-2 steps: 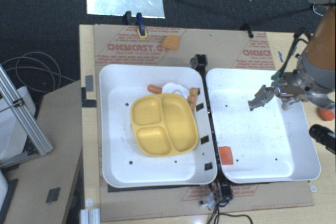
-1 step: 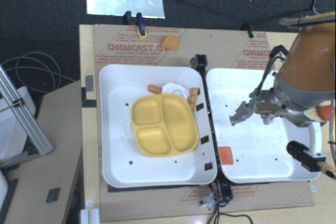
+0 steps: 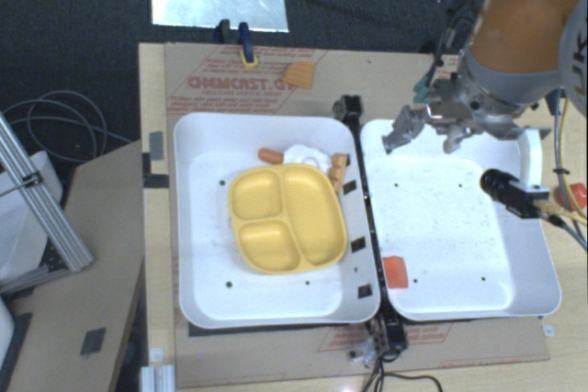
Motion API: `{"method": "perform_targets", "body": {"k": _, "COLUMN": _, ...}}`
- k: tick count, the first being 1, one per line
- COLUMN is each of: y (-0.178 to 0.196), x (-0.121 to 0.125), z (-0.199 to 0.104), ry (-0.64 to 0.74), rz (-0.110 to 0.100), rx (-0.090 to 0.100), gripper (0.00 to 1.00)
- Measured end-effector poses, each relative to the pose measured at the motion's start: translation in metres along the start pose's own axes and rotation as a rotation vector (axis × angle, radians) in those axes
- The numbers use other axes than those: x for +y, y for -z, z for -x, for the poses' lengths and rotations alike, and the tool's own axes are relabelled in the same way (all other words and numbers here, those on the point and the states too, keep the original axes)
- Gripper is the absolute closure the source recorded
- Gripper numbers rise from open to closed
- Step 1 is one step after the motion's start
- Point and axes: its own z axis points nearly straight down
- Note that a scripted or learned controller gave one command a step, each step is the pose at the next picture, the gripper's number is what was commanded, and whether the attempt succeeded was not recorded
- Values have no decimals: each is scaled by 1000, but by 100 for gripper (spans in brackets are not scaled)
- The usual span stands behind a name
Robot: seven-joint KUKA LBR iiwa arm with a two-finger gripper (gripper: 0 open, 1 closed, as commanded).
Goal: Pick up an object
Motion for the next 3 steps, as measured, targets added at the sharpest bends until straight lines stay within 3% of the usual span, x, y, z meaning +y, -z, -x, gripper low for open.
{"method": "perform_targets", "body": {"k": 1, "y": 8, "x": -3, "z": 2, "ry": 0, "rz": -6, "rx": 0, "gripper": 100}}
{"method": "perform_targets", "body": {"k": 2, "y": 94, "x": -40, "z": 93, "ry": -17, "rz": 0, "rx": -4, "gripper": 100}}
{"method": "perform_targets", "body": {"k": 3, "y": -102, "x": -43, "z": 57, "ry": -7, "rz": -25, "rx": 2, "gripper": 100}}
